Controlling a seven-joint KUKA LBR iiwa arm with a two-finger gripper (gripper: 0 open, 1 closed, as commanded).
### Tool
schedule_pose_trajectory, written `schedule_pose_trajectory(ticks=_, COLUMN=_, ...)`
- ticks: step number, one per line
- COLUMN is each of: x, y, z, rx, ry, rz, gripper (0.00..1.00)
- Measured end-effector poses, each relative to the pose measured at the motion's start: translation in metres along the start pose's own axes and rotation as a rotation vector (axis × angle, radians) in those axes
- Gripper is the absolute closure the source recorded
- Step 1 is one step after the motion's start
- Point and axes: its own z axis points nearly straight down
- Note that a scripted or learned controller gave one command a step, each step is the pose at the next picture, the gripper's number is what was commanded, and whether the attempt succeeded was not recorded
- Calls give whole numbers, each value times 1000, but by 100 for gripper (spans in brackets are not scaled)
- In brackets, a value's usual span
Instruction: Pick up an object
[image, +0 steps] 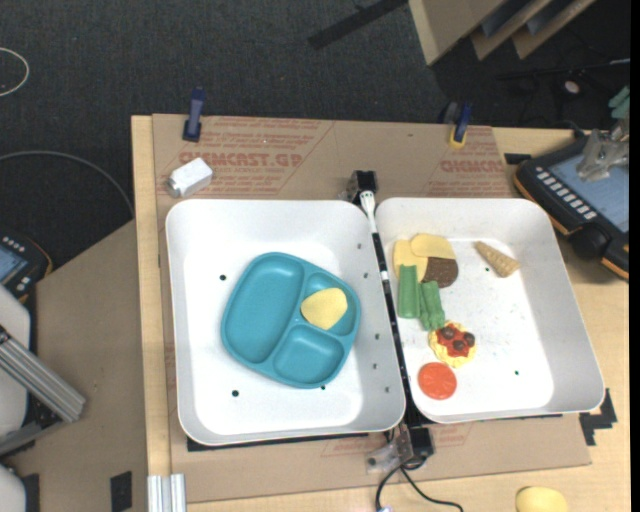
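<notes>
From my remote station, I see the left bin (195, 300) holding a teal divided plate (262, 315) with a yellow piece (325, 308) in one compartment. Toy foods lie along the right bin's (540, 330) left side: green sticks (418, 298), a red disc (437, 380), a tan cone (497, 259). I cannot tell the claw's state.

Teal plate (270, 325), yellow piece (325, 308), white bins (200, 260)

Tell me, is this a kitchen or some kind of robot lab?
Probably a robot lab: two white bins on a clamped cardboard sheet, toy food like a red tomato slice, and a teal divided plate.
</notes>
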Motion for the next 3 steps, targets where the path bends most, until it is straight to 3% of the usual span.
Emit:
schedule_pose_trajectory(ticks=1, x=24, y=-143, z=25, rx=28, ry=13, rz=3, gripper=100)
schedule_pose_trajectory(ticks=2, x=4, y=-97, z=113, rx=26, ry=12, rz=-1, gripper=100)
schedule_pose_trajectory(ticks=3, x=115, y=-156, z=30, rx=15, ry=14, rz=-11, gripper=100)
